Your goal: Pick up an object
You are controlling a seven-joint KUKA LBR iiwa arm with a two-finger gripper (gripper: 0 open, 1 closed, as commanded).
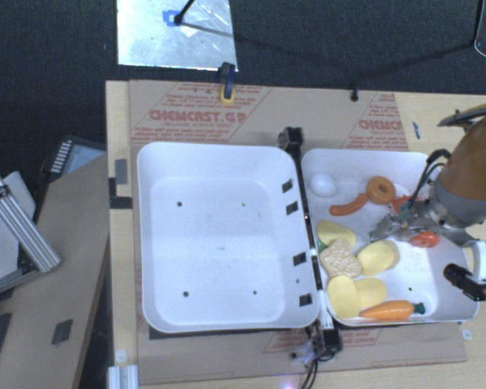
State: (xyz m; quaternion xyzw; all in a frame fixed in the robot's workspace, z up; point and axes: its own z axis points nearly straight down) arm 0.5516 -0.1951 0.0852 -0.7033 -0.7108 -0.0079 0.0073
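Right bin (405, 162) held carrot (386, 309), donut (381, 190), white egg (322, 185) — left bin (158, 168) bare. Tool (397, 224) sat low over right bin — grip state unreadable.

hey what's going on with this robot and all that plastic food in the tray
A grey KUKA arm reaches in from the right over the right bin, which holds toy food: a white egg, a donut, a sausage, pale yellow slices and a carrot. Its gripper is low among these items, next to a small red piece. Whether it has hold of anything cannot be told from this angle. The left bin sits beside it.
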